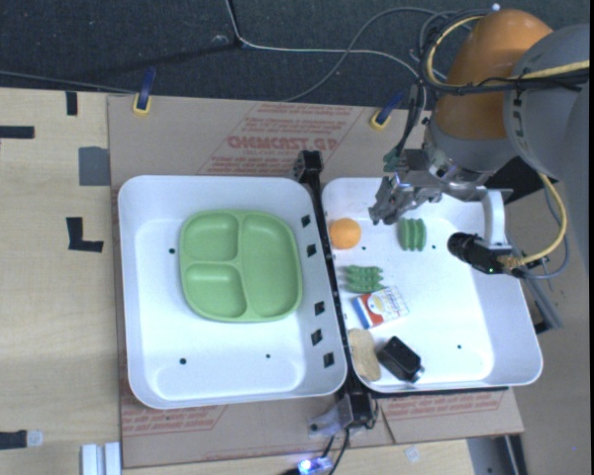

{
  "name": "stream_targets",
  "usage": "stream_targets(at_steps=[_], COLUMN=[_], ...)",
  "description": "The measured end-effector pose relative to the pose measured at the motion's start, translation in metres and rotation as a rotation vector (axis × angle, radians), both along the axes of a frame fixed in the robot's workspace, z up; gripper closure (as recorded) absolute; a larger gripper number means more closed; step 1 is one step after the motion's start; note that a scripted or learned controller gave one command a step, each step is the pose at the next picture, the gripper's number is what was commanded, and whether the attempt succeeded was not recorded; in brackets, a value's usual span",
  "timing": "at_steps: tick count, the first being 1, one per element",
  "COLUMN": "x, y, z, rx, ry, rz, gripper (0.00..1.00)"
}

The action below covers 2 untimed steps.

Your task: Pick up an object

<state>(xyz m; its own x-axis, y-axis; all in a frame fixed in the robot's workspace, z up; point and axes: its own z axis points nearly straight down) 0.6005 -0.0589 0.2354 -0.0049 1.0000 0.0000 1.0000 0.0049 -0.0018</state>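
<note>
My gripper (386,209) hangs over the back of the right bin (475,325), its dark fingers pointing down with nothing visibly between them. A small orange ball (345,233) lies just left of and below it. A green ridged piece (411,233) sits just to its right. Nearer the front are a green leafy toy (362,278), a red, white and blue packet (376,308), a tan oblong piece (363,353) and a black block (400,357).
The left bin (148,354) holds a green divided plate (241,265). A black divider (322,265) runs between the bins. The arm's orange band (495,67) and loose cables (535,236) hang over the right bin's far right side.
</note>
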Motion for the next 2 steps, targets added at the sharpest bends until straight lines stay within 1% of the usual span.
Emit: stream_targets(at_steps=[1, 2], x=[0.007, 0.021], y=[0.048, 0.105], z=[0.005, -0.002], rx=[0.001, 0.000], ry=[-0.001, -0.001], rz=[0.000, 0.000], gripper=[1.00, 1.00])
